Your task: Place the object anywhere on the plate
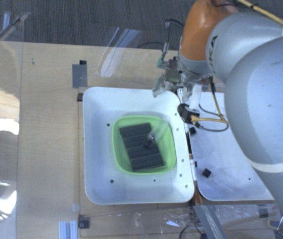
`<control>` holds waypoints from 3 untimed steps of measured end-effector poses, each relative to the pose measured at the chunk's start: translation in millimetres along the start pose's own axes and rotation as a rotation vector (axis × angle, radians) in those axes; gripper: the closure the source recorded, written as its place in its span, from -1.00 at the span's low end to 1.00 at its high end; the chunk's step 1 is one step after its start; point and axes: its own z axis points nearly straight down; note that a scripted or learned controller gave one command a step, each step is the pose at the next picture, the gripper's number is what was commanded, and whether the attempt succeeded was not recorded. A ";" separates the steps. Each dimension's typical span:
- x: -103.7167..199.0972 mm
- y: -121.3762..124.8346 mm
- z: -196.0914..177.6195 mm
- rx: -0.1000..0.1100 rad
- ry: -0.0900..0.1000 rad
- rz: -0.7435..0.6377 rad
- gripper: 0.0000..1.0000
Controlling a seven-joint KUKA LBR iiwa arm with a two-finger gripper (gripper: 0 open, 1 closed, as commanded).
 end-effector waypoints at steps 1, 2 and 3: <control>-57.2 18.8 -0.5 -0.001 -0.001 -0.212 -1.00; 4.4 -22.3 -0.2 0.002 0.001 -0.233 -1.00; 75.6 -14.6 11.3 -0.001 0.001 -0.293 -1.00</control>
